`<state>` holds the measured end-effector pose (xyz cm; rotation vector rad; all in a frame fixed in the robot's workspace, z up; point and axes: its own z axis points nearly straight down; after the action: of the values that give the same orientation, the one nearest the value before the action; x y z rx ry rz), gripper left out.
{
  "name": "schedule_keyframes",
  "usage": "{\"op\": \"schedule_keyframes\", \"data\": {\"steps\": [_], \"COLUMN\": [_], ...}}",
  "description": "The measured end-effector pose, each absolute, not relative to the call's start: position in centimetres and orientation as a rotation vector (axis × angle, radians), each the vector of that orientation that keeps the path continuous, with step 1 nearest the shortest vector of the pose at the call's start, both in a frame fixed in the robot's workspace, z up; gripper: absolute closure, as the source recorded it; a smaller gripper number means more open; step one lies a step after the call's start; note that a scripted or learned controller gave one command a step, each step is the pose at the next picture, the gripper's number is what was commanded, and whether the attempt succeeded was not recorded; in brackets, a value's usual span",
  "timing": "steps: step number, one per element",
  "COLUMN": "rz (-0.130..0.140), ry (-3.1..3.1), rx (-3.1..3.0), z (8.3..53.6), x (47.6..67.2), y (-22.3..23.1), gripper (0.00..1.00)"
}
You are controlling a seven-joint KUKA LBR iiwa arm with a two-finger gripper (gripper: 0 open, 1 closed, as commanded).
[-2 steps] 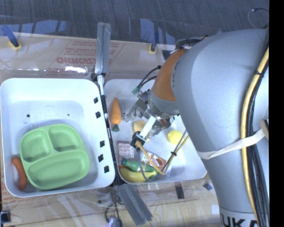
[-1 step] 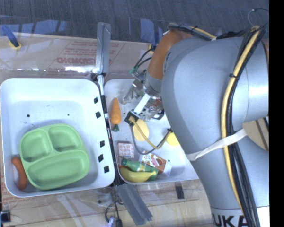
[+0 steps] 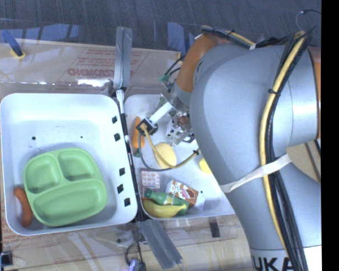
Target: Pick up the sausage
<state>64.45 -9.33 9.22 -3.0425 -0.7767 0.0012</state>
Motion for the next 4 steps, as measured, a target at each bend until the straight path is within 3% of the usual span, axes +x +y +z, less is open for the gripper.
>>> {"op": "schedule_keyframes", "data": {"steps": [1, 2, 3, 4], "rz": [0.009, 0.004, 0.002, 0.001], "ry": [-0.326, -0.618, -0.432, -0.919], "rx": [-3.119, -3.078, -3.109, -3.002], "z": [11.2, 9.1, 9.2, 18.6], "x": [59.1, 63.7, 64.4, 63.9], "y": [-12.4, -9.3, -9.9, -12.4], "gripper": [0.00, 0.00, 0.00, 0.00]}}
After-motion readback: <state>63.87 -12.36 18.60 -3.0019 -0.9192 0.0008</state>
